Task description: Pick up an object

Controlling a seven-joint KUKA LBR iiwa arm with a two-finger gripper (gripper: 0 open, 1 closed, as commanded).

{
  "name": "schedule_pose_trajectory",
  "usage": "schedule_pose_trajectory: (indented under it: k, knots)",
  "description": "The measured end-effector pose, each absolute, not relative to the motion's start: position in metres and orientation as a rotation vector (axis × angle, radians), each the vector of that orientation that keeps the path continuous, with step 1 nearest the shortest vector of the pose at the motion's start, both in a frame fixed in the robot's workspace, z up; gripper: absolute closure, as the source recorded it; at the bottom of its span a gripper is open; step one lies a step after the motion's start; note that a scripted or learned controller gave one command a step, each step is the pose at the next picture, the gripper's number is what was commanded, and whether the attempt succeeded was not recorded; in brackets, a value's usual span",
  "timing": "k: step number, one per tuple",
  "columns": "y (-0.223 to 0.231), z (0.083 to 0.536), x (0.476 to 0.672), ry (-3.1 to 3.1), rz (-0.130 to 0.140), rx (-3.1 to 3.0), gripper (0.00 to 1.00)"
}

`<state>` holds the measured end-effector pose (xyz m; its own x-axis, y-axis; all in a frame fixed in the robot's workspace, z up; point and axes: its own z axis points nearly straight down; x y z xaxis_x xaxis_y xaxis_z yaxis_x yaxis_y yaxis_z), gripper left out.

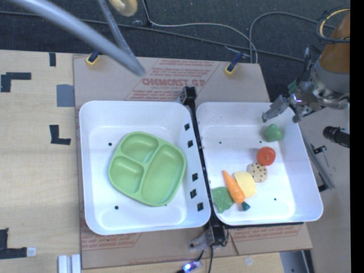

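Two shallow white plastic bins are seen side by side on a brown cardboard sheet [170, 81], divided by a black clip strip [193, 152] that serves here as the landmark.

Nearest the camera, just right of the strip's lower end, a small green leaf-shaped toy [221, 198] is set close to the right bin's [301, 209] near rim. Touching it on the far side, one orange toy carrot [233, 186] is laid at a slant, and against the carrot a pale yellow rounded piece [246, 183] is found. One tan cookie with dark spots [258, 172] touches that yellow piece. A little farther from the strip, one red tomato-like ball [266, 156] sits just beyond the cookie. Farther still, one green rounded toy [273, 133] lies apart from the cluster, near the bin's far right wall. Six toys are counted. Bare floor is left along the right side and in the far corner beside the strip.

Left of the strip, one light green three-compartment plate [148, 168] is centred in the left bin [91, 152], with white floor open all around it.

Farthest, the gripper [283, 110] is held above the right bin's far right rim, just beyond the green rounded toy; its fingers are parted somewhat and nothing is between them.
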<state>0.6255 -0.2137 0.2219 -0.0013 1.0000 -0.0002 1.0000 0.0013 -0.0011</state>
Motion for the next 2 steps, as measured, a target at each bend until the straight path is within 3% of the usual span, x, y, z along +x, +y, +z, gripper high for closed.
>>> schedule_pose_trajectory:
  k: [2]
  knots:
    - [-0.218, 0.134, 0.627, -2.223, 0.006, -2.221, 0.00]
